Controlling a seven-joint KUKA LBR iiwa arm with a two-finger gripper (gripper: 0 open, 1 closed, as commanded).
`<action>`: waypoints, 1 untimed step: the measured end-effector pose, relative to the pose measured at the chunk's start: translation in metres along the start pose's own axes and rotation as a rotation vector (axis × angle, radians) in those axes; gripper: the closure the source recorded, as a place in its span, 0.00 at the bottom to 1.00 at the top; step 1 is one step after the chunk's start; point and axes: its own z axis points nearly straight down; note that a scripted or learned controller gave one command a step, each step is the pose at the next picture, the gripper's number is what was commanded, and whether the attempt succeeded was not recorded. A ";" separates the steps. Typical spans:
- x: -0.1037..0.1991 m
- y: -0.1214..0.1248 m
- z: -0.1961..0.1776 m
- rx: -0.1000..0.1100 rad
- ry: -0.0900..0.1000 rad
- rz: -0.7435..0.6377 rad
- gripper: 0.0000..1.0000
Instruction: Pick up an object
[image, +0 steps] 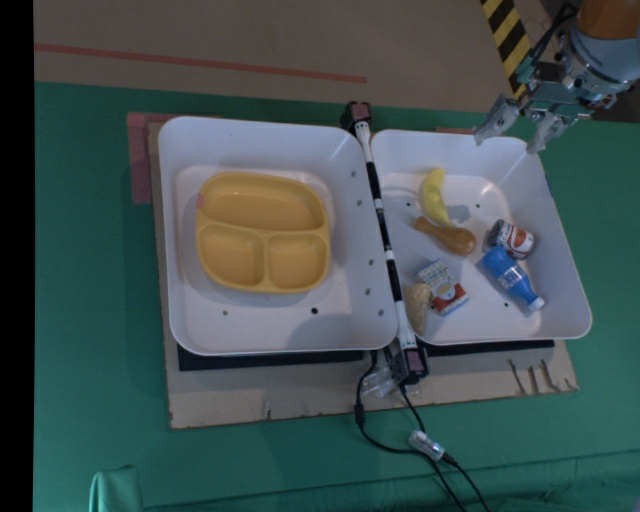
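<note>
**Nothing lifted yet; gripper high over right bin's far corner**

Gripper (517, 127) poised at upper right of frame, fingers spread wide, nothing between them; hovering above far rim of right bin (566, 300). All candidates lying in that bin: banana (433, 196) and drumstick (447, 236) near centre; small can (511, 238) touching blue bottle (511, 279) toward right wall; snack packet (442, 286) and pale roll (417, 304) low near divider. Yellow divided tray (263, 231) in left bin (190, 330). Remaining, by judgement: choosing a target, descent, closing, lifting.
</note>
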 end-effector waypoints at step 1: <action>-0.022 0.048 0.063 -0.007 -0.006 -0.001 0.00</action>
